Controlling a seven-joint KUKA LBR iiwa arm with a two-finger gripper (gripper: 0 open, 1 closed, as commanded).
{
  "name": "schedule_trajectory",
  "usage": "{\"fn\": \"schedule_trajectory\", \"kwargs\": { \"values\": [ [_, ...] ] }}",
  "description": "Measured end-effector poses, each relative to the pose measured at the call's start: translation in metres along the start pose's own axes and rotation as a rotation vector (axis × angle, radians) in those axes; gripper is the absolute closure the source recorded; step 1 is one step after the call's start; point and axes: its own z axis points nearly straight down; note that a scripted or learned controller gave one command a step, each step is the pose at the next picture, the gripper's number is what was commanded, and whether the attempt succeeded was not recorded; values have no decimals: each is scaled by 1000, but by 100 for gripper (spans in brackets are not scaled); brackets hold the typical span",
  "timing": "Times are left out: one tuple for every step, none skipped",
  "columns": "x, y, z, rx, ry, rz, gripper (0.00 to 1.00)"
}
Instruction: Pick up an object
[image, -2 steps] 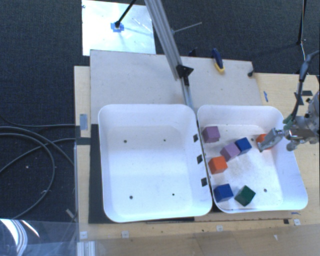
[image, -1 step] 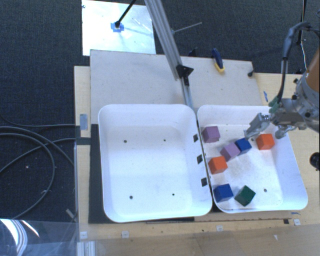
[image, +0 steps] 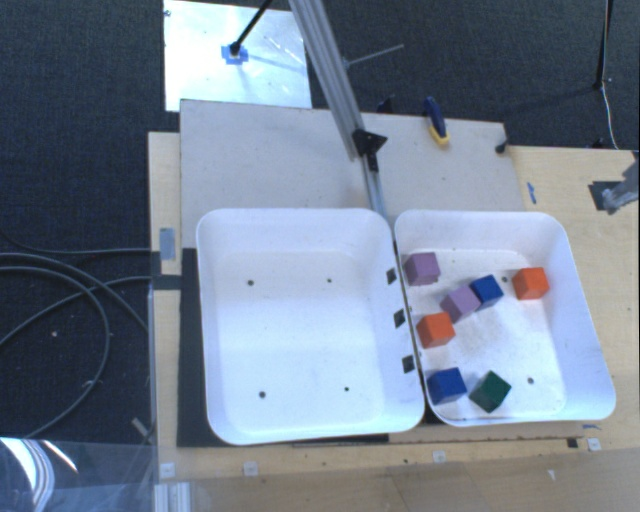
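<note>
Seven small matte cubes lie in my right bin: two purple, two orange, two blue, one green. My gripper's state I cannot tell.

the left bin offers a broad bare floor with open room everywhere. in the right bin, blocks crowd the left and middle: two purple blocks, two blue blocks, two orange blocks and a green block. its lower right floor lies open. a slanted metal pole crosses above the table.
</note>
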Motion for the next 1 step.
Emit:
{"fn": "schedule_trajectory", "kwargs": {
  "values": [
    [1, 1, -8, 2, 0, -7, 100]
  ]
}}
